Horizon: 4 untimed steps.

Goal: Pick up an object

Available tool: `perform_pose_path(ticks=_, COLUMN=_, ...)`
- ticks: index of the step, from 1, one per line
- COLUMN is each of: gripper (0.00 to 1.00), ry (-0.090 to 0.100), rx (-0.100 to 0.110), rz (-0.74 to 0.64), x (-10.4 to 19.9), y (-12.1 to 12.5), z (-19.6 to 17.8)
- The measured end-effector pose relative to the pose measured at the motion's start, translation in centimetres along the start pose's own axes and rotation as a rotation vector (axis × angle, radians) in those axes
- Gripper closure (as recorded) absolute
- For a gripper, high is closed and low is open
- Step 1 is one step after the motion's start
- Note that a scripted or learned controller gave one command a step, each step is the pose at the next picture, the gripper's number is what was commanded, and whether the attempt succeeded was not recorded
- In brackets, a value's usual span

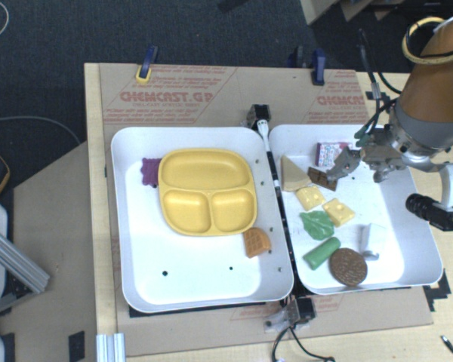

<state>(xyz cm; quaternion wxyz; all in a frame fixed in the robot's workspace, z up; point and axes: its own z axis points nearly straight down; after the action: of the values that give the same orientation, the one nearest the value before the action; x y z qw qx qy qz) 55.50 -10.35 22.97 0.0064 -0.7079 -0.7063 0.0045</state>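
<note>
A: We start with the small dark brown block (321,177) near the back of the right white bin (415,240). It sits between the tan wedge-shaped piece (293,173) and the pink-and-white patterned packet (329,154), and it looks like the likeliest pick.

B: Agreed. The tool (344,166) sits right at it, dark tip touching or just above the block. We cannot tell how wide the tool stands, or whether it has hold of anything.

A: So we judge this as the reach-and-grasp step: nothing is visibly lifted.

B: The next move calls for a firm close on the block, then a straight rise, keeping clear of the packet and the wedge.

A: Further out in the same bin we see pale yellow cheese-like pieces (325,204), a green leafy piece (315,223), a green cylinder (320,253), a round brown cookie-like disc (349,266) and a small grey metal part (365,240).

B: The left white bin (136,277) holds a yellow divided plastic tray (208,190), a purple piece (149,171) and an orange-brown chunk (257,242).

A: The grey arm (430,100) reaches in from the right, wrist bent down and leftward over the counter (98,111).
</note>
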Motion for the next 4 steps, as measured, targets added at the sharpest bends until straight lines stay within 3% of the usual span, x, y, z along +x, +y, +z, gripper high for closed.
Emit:
perform_pose_path(ticks=1, gripper=0.00, ry=-0.001, rx=-0.013, rz=-0.002, x=0.0, y=0.2, z=-0.7)
perform_pose_path(ticks=4, gripper=0.00, ry=-0.001, rx=-0.014, rz=-0.002, x=0.0, y=1.1, z=14.6)
